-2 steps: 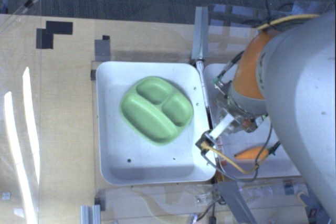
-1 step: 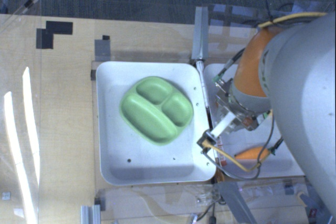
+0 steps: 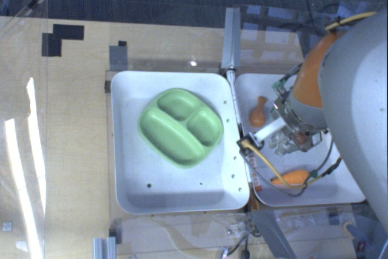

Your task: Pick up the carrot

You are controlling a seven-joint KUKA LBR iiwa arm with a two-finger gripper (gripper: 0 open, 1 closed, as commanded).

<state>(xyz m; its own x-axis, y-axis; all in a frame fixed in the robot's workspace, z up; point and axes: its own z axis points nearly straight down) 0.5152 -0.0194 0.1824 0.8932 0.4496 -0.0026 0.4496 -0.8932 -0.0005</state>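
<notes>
The carrot (image 3: 292, 177), orange with a small green top at its right end, lies flat near the front edge of the right white bin (image 3: 244, 89). My gripper (image 3: 290, 141) hangs over the middle of that bin, just behind the carrot and apart from it. The bulky grey arm with its orange band (image 3: 312, 79) hides most of the bin's right half.
A tan, pear-shaped object (image 3: 259, 112) lies at the back left of the right bin. A yellow cable (image 3: 262, 161) loops from the wrist past the carrot. The left bin (image 3: 130, 185) holds a green divided plate (image 3: 180, 127). A metal divider (image 3: 230, 39) stands behind the bins.
</notes>
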